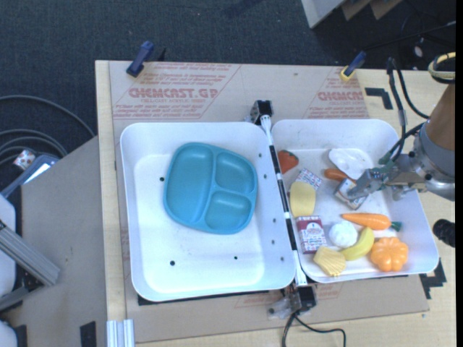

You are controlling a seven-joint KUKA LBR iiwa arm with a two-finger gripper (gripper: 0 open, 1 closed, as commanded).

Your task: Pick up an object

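Note:
The right bin (318, 131) holds many toy foods: a carrot (367, 220), a banana (361, 245), an orange pumpkin (390, 254), a white ball (343, 233), a red carton (310, 234), a yellow block (303, 198), a ridged yellow piece (330, 260), a red-orange piece (288, 160) and a white piece (349, 158). My gripper (354, 187) reaches in from the right and sits low in the bin's middle, just above the carrot and beside a small orange piece (334, 173). Its tips are too small and blurred to read.
The left bin (137, 194) contains a blue divided plate (210, 188). Blue and yellow clamps (139, 58) grip the board's far edge. Black cables (399, 96) hang near the arm (438, 147) at the right.

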